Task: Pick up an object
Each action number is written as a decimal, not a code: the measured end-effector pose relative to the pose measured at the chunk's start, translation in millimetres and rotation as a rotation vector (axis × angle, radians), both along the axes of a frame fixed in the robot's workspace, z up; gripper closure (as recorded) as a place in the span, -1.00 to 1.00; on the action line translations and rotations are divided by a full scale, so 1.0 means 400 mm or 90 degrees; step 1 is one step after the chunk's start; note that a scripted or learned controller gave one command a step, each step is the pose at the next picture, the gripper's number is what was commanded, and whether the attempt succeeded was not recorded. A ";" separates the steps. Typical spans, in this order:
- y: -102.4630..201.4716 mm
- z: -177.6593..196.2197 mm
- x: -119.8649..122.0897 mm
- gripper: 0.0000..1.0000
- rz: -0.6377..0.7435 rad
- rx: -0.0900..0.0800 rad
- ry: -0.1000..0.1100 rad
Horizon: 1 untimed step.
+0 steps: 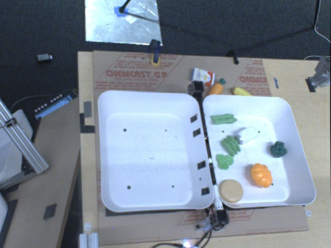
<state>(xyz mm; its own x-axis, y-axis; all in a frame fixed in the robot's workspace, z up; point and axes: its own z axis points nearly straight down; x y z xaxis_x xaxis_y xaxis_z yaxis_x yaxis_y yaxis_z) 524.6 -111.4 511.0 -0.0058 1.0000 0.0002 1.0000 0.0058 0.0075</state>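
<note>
Bench cardboard [134, 68] carries a left bin [150, 154] and a right bin [282, 115] holding an orange toy [261, 175] and perhaps a biscuit [231, 190]

Reads to me as robotics lab, test bench setup. Two shallow white bins [150, 154] side by side on cardboard sheet [134, 68] printed with maker's lettering, laid over plywood bench. Dark carpet floor [232, 9] at 12 o'clock, black cables [258, 35] trailing across it, metal plate [124, 14] with blue tape. Aluminium framing rail [20, 143] at 9 o'clock. Toy plastic foods [243, 154] in 3 o'clock bin: stand-in test props, I note, not real kitchen stock.
</note>
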 end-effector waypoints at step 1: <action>0.050 -0.021 -0.098 1.00 0.000 0.000 0.003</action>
<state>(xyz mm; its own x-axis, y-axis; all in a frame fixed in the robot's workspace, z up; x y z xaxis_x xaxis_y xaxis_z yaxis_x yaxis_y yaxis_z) 485.2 -91.5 502.7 -0.0056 1.0000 0.0002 1.0000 0.0056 0.0029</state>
